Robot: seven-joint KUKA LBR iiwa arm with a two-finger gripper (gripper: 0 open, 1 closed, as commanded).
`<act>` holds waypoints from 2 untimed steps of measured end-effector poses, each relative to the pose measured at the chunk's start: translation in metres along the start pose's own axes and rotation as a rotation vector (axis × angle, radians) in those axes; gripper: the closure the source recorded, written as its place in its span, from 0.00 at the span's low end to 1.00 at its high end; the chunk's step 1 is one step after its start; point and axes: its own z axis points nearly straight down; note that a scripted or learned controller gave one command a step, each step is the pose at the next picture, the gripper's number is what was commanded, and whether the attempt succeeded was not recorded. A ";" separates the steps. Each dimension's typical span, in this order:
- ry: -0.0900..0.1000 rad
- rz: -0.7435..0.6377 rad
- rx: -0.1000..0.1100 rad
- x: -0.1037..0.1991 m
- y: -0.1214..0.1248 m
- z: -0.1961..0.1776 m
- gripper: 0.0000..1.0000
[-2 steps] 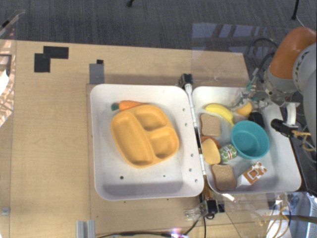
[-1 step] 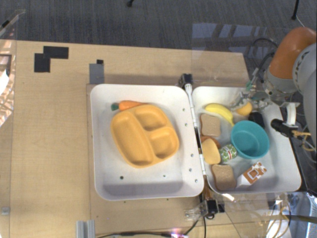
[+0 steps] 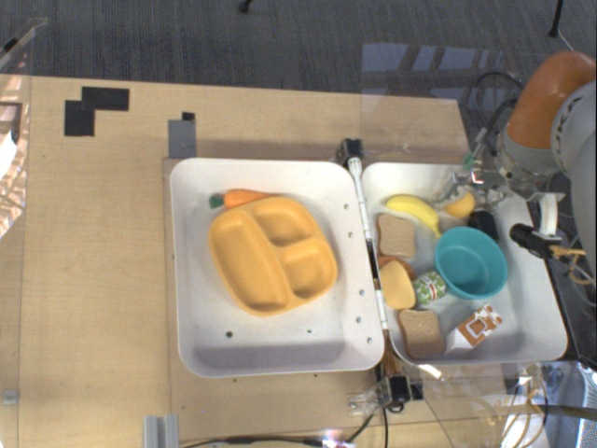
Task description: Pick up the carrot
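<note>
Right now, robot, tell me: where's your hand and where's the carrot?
Gripper over right bin, near banana. Carrot in left bin, touching yellow tray, not held. Nothing on top of it.

carrot (image 3: 244,196) | open above | yellow tray (image 3: 271,253) touching its near side

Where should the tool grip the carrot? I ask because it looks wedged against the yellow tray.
Probably on the orange body of the carrot, near mid-length, coming straight down. It lies flat in the left bin, lengthwise along the far edge of the yellow tray, so the finger on the tray side has little room.
</note>
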 end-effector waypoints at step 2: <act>0.005 0.088 -0.008 0.000 0.002 0.000 0.00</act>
